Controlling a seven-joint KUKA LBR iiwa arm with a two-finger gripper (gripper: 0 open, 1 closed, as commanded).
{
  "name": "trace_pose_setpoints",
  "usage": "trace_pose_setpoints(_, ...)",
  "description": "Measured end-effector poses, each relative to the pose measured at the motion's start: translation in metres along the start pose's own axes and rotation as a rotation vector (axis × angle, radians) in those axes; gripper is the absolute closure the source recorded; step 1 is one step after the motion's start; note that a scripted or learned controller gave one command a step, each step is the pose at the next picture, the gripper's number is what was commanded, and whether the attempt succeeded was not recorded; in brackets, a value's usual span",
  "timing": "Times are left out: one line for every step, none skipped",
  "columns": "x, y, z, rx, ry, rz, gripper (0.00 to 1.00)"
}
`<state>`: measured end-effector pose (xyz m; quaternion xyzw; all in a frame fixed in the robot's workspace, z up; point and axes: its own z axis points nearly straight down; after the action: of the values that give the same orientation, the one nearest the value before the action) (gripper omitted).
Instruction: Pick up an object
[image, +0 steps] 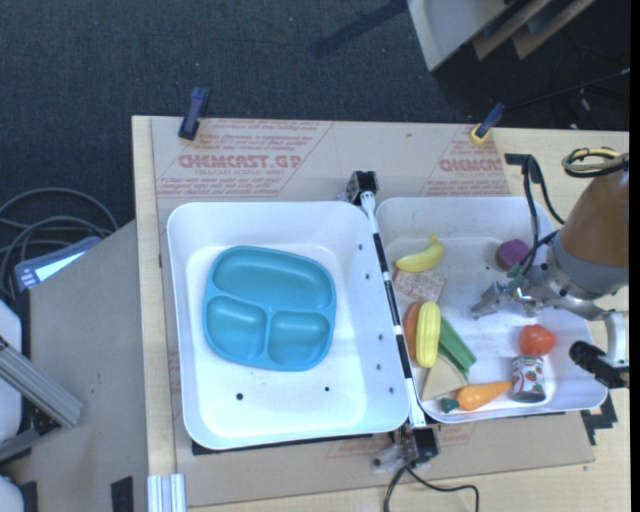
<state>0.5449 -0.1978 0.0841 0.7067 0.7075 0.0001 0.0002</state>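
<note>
The grey arm with its orange band reaches in from the right over the right-hand shallow white bin (455, 212), and its two-finger metal gripper (497, 298) hangs low near the middle of that bin with its thin fingers spread apart and nothing between them. This looks like the approach stage of the pick: no object has been taken yet. The candidates all lie in the right bin. A small purple round piece (512, 251) sits just beyond the gripper toward the bin's far edge, and a small red tomato-like toy (537, 339) lies just on the near side of it. A yellow banana toy (421, 257) rests toward the far left of the bin, a yellow corn-cob toy (427, 333) lies along the left edge beside a green strip-shaped toy (456, 345), an orange carrot toy (480, 395) lies by the near edge, and a small printed can (530, 378) stands near the near right corner. The left white bin (190, 240) carries a blue divided plastic plate (269, 307). The next move, as I judge it, calls for settling on one nearby object, centring the spread fingers over it, descending and closing; the round pieces may roll away from a glancing touch.
</note>
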Motion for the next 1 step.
trace_pose_setpoints(-0.0221,-0.0352,-0.0006,0.003,0.008,-0.003,0.0)
